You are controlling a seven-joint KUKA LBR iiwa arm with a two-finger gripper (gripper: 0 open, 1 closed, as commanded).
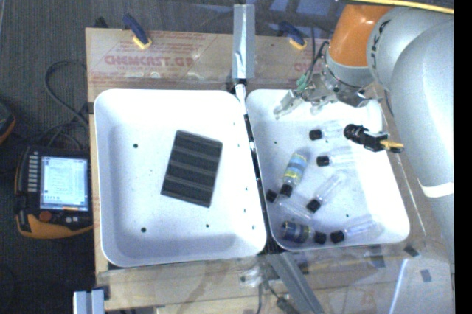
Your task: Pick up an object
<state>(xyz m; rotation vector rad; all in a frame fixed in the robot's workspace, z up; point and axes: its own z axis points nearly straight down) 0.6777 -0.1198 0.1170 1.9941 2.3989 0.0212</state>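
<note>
The gripper is hovering at the right bin's far edge, fingers spread, holding nothing. The nearest vial is lying nearer the camera, long axis near-to-far.

The surface is a wooden board bearing faded red lettering along its far edge. Two shallow white bins sit directly on it, side by side and touching: the left bin and the right bin. Blue-handled clamps grip its far edge.

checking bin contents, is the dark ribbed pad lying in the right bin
No, the dark ribbed pad lies in the left bin, away from the small bottles.
</note>
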